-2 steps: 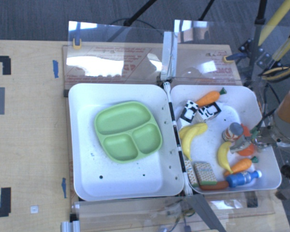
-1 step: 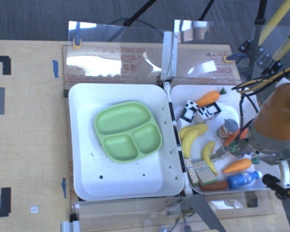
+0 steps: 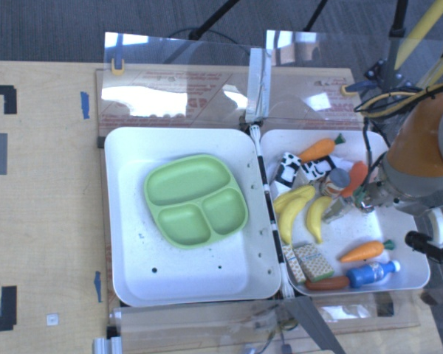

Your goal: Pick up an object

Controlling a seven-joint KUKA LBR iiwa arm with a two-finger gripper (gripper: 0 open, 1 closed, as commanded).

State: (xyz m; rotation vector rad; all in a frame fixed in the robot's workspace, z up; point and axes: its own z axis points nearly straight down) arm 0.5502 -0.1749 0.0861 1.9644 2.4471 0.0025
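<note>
White plastic forms both bins on the tabletop [image 3: 44,198]. The left bin [image 3: 133,153] carries a green compartment tray [image 3: 196,199] near its centre. The right bin [image 3: 413,275] carries the candidate objects: two bananas [image 3: 301,209] at its centre-left, one carrot [image 3: 316,150] at 12 o'clock, a second carrot [image 3: 362,252] at 5 o'clock, a blue bottle [image 3: 371,273] just beside that carrot at the bin's 6 o'clock edge, a patterned sponge-like block [image 3: 308,259] at 7 o'clock, and a black-and-white item [image 3: 299,168] at 11 o'clock.

Step in hand, as judged: approach and grasp. The arm [image 3: 424,150] reaches in from 3 o'clock, its orange band above the wrist, and the gripper [image 3: 343,198] sits low inside the right bin near the centre, just beside the right-hand banana. A red-and-grey item [image 3: 345,179] lies at the gripper tip; whether it belongs to the tool or to the bin contents cannot be determined.

Jaw state: cannot tell. The jaws merge with the clutter around them, and no object is visibly pinched between them.

Next move, as judged: close on the nearest object, most likely the banana or the red-and-grey item, then lift straight up. The objects are crowded, so a clean vertical withdrawal is required to avoid dragging neighbours.
</note>
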